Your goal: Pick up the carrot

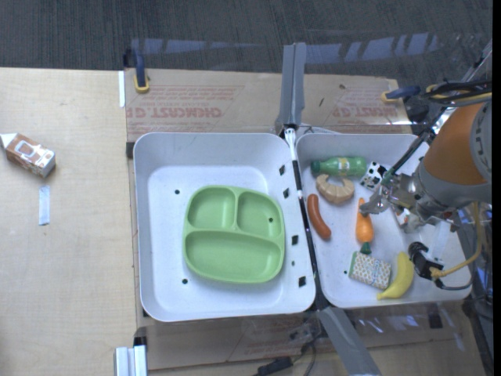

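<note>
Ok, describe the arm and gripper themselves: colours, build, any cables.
The arm has a broad orange band over a rounded grey wrist section. Below that sits a metallic silver-grey gripper with small mechanical parts. Black cables, with a yellow strand among them, loop alongside the wrist and trail toward the bench edge.

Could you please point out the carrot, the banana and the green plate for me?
carrot [364, 229]: camera view, middle of its orange body.
banana [399, 278]: camera view, middle of its curve.
green plate [233, 255]: camera view, floor of its large compartment.
</note>
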Motion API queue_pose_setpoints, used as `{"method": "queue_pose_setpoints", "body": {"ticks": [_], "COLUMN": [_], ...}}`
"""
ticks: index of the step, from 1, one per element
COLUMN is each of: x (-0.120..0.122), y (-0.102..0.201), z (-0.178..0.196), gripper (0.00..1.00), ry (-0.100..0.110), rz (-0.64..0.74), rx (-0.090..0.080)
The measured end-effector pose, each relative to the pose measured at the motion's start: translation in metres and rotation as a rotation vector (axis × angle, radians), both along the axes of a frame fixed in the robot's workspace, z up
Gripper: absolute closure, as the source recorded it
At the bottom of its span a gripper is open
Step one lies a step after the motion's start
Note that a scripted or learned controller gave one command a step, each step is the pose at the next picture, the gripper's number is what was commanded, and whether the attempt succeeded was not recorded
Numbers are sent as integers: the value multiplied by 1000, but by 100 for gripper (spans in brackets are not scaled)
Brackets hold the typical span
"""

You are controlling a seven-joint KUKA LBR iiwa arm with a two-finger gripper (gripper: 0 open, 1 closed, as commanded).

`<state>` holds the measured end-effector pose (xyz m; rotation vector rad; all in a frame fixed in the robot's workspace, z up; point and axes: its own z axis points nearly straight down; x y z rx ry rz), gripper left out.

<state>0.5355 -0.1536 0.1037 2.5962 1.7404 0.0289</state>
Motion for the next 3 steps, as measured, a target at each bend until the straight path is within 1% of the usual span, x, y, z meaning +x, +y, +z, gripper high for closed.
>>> {"method": "queue_pose_setpoints", "body": {"ticks": [1, 2, 3], "x": [-57, -58, -28], "y": [26, 25, 70], "z": [-13, -5, 158], "gripper": [0, 100, 100], "ry": [30, 34, 30], "rz": [187, 182, 86], "rx": [3, 4, 0]}}
